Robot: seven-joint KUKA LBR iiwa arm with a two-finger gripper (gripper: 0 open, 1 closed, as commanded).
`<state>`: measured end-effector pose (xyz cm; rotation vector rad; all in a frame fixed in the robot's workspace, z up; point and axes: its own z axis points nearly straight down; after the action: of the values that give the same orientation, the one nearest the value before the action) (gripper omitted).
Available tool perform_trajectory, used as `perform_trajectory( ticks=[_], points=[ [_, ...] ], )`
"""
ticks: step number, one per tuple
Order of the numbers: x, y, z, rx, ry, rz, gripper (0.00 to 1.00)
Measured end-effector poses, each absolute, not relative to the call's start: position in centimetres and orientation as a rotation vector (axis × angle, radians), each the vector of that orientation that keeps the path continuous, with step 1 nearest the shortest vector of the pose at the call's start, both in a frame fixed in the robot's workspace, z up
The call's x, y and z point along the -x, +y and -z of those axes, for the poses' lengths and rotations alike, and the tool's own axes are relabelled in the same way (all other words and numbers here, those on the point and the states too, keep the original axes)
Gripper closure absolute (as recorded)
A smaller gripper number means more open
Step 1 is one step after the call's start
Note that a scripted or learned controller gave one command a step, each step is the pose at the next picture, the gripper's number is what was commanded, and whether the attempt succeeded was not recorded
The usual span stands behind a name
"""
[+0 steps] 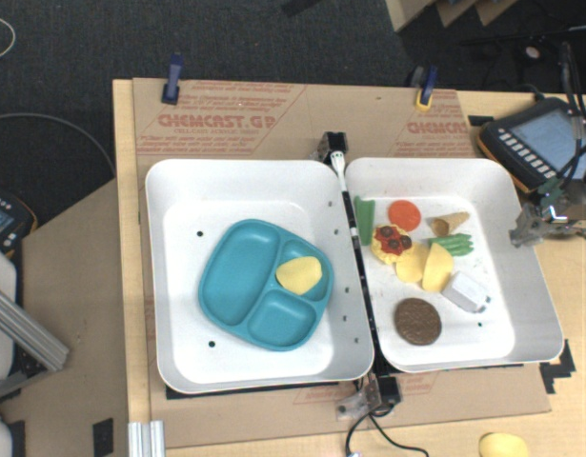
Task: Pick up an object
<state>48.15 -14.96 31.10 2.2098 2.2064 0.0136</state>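
The right bin [521, 336] holds several toy foods. A red tomato [404, 214] lies at the back, with a long green piece [365, 219] to its left and a tan cone [450, 224] to its right. Below them are a berry-topped piece [393, 243], a green pod [455, 245] and yellow wedges [436, 268]. A white-grey item [466, 294] and a brown round cookie [418, 321] lie nearer the front. In the left bin [173, 341] a blue sectioned plate [245, 284] carries a pale yellow lump [299, 274].
A teach pendant [535, 146] rests past the right bin's back corner, with a grey metal piece [537, 224] and cables by the right rim. Blue [172, 79] and yellow [426, 89] clamps hold the cardboard's back edge. A yellow object [502, 444] lies off the bench, front right.
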Motion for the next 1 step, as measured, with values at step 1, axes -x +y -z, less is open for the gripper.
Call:
perform_trajectory(
  ticks=[1],
  points=[
    [-48.12,-3.84,-43.45,-2.197,2.230,-0.023,1.00]
  ],
)
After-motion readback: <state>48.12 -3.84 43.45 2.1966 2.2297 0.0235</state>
